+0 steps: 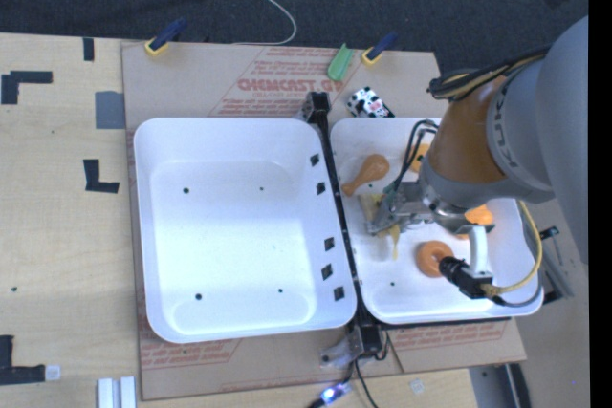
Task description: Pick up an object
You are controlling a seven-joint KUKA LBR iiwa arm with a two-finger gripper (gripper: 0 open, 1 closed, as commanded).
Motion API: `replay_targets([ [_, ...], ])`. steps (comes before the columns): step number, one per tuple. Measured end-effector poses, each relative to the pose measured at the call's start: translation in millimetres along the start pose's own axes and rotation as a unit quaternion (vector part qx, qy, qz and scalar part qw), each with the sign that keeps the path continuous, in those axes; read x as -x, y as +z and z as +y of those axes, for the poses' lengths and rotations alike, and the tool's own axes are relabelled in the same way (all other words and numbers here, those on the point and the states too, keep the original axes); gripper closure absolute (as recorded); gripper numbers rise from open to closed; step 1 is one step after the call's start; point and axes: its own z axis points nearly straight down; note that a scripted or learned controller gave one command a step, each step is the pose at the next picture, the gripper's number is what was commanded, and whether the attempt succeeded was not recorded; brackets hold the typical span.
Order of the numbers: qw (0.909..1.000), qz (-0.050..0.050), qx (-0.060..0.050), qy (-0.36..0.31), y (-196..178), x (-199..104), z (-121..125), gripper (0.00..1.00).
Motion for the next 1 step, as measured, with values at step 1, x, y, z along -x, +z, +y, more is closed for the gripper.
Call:
replay_targets([
  [1, 1.0000, 0.002, 0.007, -0.006, -94.8, -77.9, 115.0, 1.00],
])
